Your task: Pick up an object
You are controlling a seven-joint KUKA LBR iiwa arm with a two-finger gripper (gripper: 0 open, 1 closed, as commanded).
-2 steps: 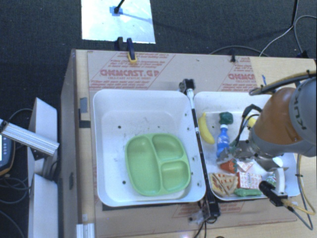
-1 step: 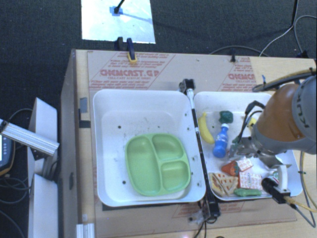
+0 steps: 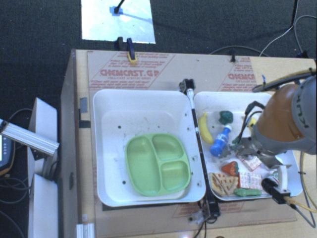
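The right bin holds a yellow banana, a blue bottle, a dark green lump, a red strawberry, a waffle, a green pod and a red-and-white packet. My arm, with its orange band, reaches in from the right and hangs over the middle of this bin. My gripper sits under the grey wrist, just right of the blue bottle and above the strawberry and packet. The wrist hides what lies beneath it.
The left bin holds a light green divided plate. A black divider bar runs between the two bins. Cables trail across the bench at the back right.
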